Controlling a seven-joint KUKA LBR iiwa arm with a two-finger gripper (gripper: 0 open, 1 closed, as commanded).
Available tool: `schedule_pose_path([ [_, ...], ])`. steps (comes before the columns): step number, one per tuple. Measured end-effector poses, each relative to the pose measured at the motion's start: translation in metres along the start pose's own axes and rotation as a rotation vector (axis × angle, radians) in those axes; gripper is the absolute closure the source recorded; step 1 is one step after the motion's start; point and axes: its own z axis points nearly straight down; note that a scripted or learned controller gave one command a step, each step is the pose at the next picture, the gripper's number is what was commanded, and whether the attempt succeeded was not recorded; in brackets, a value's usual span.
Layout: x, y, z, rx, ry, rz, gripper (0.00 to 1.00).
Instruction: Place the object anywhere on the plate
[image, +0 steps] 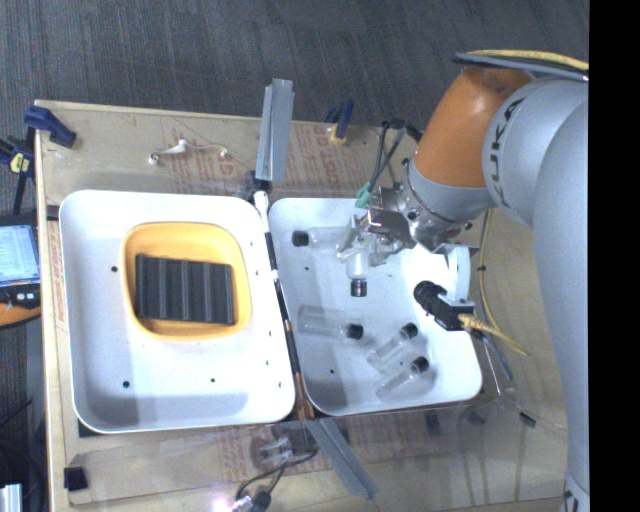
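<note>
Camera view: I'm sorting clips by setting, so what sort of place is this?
Probably a robotics lab bench for pick-and-place trials. Two white bins, left and right, sit side by side on a wooden board held by blue clamps, with the arm's tool over small clear vials.

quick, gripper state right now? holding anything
Gripper: over the right white bin, a small clear vial with a black cap hanging at its tip; whether the vial is actually gripped cannot be told.
</note>
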Motion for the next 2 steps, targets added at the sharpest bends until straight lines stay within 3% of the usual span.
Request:
schedule_pose_path([
  [1,0.078,0.051,0.008,-0.001,-0.001,-0.288,1.00],
  [2,0.114,0.062,0.027,0.001,0.000,-0.575,1.00],
])
